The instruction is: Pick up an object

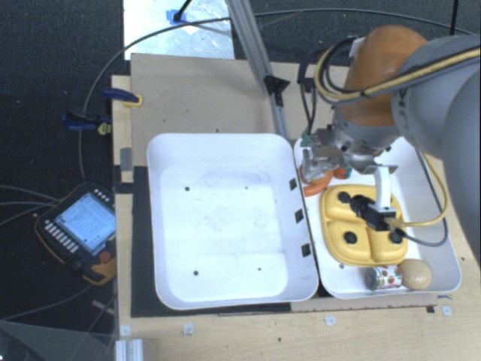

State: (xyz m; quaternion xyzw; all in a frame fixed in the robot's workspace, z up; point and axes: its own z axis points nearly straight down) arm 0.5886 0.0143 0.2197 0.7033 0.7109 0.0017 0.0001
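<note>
The grey arm, orange-banded above the wrist, is hanging in from the view's right over the far half of the right bin. Its gripper is sitting low at that bin's far left corner, hard by the wall shared with the left bin; whether the gripper is open or closed on anything cannot be told from this angle. The tan bench board is carrying both bins, and just across the shared wall from the gripper the left bin is showing a wide bare white floor, the largest stretch of open room. On the gripper's own side room is tighter: a lumpy yellow moulded object with black spots is filling the middle of the right bin just on the near side of the gripper, leaving narrow strips along the walls. A black teach pendant with a lit screen is lying on the dark carpet, well apart from the gripper, beyond the left bin. In the right bin's near corner, well apart from the gripper, a tan ball is resting just beside a small red-and-white can. A small orange object is lying right under the gripper, touching it or nearly so. A blue-handled clamp is sitting at the bench's far left edge.
</note>
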